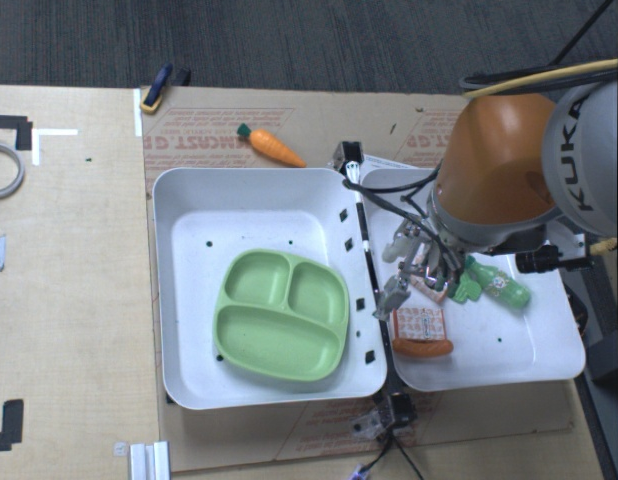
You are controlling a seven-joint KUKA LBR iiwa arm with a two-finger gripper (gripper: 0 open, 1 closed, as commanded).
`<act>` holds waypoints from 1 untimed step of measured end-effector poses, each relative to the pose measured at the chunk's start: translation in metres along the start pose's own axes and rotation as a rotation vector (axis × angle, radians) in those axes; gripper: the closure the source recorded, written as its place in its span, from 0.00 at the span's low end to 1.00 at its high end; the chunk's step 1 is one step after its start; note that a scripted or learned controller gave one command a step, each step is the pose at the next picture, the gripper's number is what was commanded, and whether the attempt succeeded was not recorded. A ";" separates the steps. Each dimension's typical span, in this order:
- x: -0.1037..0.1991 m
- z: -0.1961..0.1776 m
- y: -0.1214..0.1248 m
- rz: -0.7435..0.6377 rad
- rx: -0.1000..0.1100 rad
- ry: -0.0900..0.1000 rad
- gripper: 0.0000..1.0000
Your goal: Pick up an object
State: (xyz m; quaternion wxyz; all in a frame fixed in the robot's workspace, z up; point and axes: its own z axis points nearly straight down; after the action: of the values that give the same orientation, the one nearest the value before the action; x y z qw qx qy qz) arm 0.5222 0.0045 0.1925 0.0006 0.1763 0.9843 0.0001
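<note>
My gripper [417, 268] hangs low over the left part of the right bin [529, 353], under the orange wrist band. Just below it lies a white and red packet [420, 322], with a red-orange sausage [423, 348] against the packet's near edge. A green bottle-shaped toy [492, 283] lies to the gripper's right, partly hidden by the arm. A small pinkish item [430, 287] sits right at the gripper's tip; whether it is held I cannot tell.
The left bin [189, 218] holds a green divided plate [284, 314]. A toy carrot [272, 145] lies on the cardboard behind the bins. A blue and yellow clip [157, 87] rests at the cardboard's far left corner. Cables run along the wall between the bins.
</note>
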 end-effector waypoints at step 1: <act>-0.086 0.000 -0.003 0.143 0.000 -0.002 0.00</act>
State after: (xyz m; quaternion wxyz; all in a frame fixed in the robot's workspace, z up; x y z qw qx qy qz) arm 0.6018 -0.0281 0.1925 0.0018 0.2462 0.9692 0.0001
